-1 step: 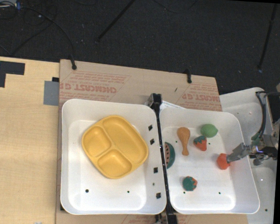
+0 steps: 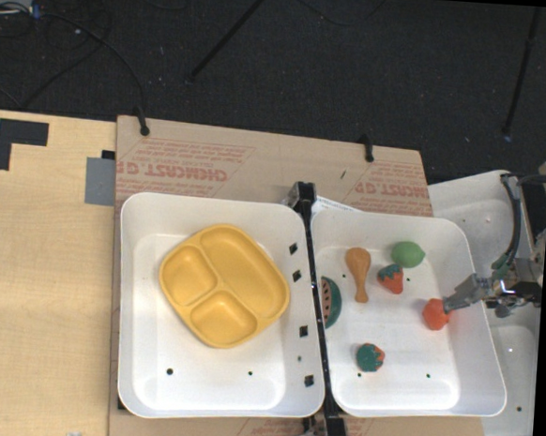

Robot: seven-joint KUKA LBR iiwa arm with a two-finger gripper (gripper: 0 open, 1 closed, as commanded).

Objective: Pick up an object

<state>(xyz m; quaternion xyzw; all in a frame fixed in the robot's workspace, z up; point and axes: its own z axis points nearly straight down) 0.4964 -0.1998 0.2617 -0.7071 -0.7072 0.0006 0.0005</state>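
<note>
Nearest the lens, green-and-red toy [image 2: 369, 357] lies down-left of the pincer [image 2: 457, 300]. Pincer low at right bin [image 2: 471, 393] rim, tip touching orange-red ball [image 2: 435, 314]; finger state cannot be told. Ball looks still on the bin floor, so no lift yet. Drumstick [image 2: 358, 271], strawberry [image 2: 391, 278] and green ball [image 2: 407, 254] sit further left, untouched. Grasp and lift remain.

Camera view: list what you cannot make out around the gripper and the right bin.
- Gripper: too small and blurred to tell its state, or whether it touches the orange-red object at its tip.
- Arm: cut off by the right edge beyond the wrist.
- Dark green round object: partly hidden behind the divider between the bins.
- Small green and red toy: too small to identify.
</note>
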